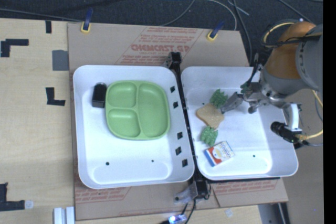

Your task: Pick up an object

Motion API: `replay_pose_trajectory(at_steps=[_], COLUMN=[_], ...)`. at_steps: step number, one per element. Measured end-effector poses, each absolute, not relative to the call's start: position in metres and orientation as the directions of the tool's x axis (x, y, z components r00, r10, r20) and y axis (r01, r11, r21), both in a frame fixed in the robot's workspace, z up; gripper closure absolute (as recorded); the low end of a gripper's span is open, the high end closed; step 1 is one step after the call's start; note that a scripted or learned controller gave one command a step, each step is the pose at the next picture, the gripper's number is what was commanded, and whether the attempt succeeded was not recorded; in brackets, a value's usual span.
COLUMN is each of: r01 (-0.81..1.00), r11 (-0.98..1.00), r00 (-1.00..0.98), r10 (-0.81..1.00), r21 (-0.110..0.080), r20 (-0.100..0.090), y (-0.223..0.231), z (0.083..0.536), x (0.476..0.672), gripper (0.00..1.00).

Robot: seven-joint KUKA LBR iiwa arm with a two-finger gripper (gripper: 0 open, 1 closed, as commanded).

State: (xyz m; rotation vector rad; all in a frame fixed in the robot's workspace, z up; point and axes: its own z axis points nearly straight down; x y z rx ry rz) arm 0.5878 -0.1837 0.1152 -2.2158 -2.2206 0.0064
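Note:
In the right bin (262, 165) lie a tan bread-like piece (209, 116), a green leafy toy (218, 97) just behind it, a second green toy (209, 136) in front of it, and a small white card with red and blue print (220, 153). My gripper (229, 104) reaches in from the right, low over the bin, its tips right beside the tan piece and the upper green toy. Nothing shows between its fingers.
The left bin (89, 165) holds a green divided plate (138, 109) and a small black block (99, 95) at the plate's left. A black clip rail (179, 113) runs between the bins. Cables lie on the dark surface behind the bench.

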Motion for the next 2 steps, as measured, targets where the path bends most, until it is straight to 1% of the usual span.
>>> replay_pose_trajectory(at_steps=[1, 2], r01=[1.0, 1.0], r11=[0.001, 0.004], r00=[-0.001, -0.004], r10=[1.0, 1.0], r21=[0.001, 0.009], r20=[-0.001, 0.003], y=[-0.184, -0.181], z=[0.087, 0.1], x=[0.589, 0.592], gripper=[0.0, 1.0])
